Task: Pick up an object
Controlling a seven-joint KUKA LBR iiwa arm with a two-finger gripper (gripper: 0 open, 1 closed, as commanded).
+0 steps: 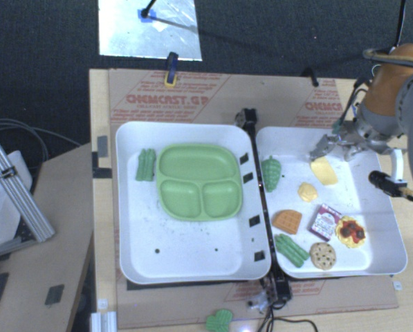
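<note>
My gripper (337,151) hangs over the back of the right bin (393,254), open, with nothing between its fingers. A pale yellow cheese wedge (324,171) lies just below and in front of it, apart from the fingers. Further forward in the same bin lie a small yellow lump (307,191), an orange waffle (287,220), a red and purple carton (324,222), a yellow disc with red topping (351,232), a cookie (322,256), a green pod (290,250) and a green leafy piece (271,173).
The left bin (133,254) holds a green divided plate (198,183) and a green bean bundle (145,164). A black divider (258,192) runs between the bins. Another green toy (218,319) lies on the bench in front of the bins.
</note>
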